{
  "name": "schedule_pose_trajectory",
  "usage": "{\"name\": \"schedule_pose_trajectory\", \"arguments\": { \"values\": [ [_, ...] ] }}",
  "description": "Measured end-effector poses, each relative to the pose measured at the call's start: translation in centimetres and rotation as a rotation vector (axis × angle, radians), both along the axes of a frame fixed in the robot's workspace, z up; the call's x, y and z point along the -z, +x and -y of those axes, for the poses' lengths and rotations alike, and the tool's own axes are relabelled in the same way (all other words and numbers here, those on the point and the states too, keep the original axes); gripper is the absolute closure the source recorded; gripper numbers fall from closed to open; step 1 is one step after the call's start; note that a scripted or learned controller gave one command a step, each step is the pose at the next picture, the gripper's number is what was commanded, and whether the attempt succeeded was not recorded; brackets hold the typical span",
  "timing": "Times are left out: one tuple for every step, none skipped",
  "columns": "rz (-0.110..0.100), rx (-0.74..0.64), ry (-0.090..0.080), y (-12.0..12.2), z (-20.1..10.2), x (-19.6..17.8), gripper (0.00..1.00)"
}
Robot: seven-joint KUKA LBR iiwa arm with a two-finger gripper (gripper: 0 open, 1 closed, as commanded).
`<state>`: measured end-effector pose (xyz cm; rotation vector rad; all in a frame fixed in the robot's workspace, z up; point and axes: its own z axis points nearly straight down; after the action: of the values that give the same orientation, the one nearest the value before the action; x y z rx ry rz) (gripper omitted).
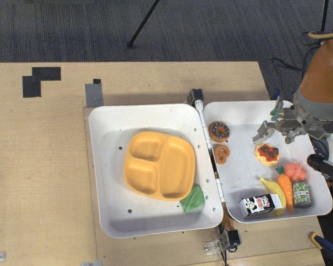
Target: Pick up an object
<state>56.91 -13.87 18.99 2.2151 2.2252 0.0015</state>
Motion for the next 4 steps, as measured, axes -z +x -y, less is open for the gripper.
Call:
{"name": "schedule_pose_trajectory", "arguments": {
  "values": [
    [0.003,-0.258,0.000,-5.6,3.5,10.3,0.00],
    [0.010,-0.260,-0.002,-5.4,3.5,9.2,1.00],
    [0.007,-0.266,0.009,-5.3,2.9,9.2,0.00],
    [0.013,-0.426,-0.009,-7.8,2.5,10.2,0.00]
  ]
}}
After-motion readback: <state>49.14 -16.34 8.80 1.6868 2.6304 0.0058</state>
